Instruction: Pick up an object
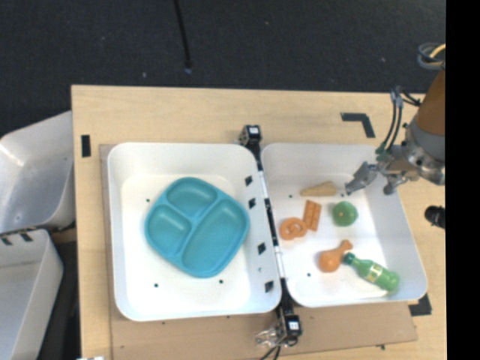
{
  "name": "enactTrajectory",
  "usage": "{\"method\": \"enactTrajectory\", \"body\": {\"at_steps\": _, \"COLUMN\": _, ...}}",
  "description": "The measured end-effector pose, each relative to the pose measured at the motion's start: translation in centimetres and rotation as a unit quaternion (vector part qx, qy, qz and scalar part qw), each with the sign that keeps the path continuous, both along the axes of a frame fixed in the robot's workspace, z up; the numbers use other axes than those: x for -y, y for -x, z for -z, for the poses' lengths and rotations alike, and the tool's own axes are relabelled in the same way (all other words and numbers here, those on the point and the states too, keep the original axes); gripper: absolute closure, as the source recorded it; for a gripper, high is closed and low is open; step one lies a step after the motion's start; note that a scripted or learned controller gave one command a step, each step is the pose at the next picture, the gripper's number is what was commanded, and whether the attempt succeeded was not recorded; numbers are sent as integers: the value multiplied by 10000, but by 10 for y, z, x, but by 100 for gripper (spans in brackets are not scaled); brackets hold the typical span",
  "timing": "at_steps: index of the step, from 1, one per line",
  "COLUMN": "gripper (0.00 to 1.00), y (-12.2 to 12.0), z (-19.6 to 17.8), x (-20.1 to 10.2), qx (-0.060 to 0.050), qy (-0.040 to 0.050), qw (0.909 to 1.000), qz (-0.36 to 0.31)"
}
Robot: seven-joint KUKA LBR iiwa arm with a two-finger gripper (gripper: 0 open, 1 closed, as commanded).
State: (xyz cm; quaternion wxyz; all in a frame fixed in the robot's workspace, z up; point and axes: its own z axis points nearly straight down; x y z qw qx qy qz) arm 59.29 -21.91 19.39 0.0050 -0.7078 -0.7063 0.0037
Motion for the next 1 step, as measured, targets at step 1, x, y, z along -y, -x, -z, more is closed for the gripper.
{"method": "enactTrajectory", "body": {"at_steps": 1, "gripper": 0, "y": -3, "z": -9, "x": 0, "qx": 68, "qy": 17, "qw": 10000, "qz": -16}}
